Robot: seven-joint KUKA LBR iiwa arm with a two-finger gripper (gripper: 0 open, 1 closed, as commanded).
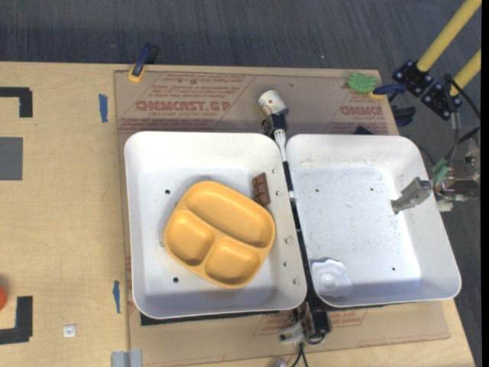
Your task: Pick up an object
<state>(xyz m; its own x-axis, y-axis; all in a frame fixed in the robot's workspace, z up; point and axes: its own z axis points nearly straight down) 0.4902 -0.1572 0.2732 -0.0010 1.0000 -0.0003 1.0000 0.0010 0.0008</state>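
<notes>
A yellow divided plate lies in the left bin, tilted toward the front right. A small brown block rests at the plate's upper right, close to the wall between the bins. A pale, whitish object sits at the near-left corner of the right bin. My gripper hangs over the right bin's right side, far from all three objects, with nothing visibly in it.
The two bins meet along a central ridge with a black-and-white fixture at its far end. Clamps hold the cardboard sheet under the bins. Yellow poles stand at the back right.
</notes>
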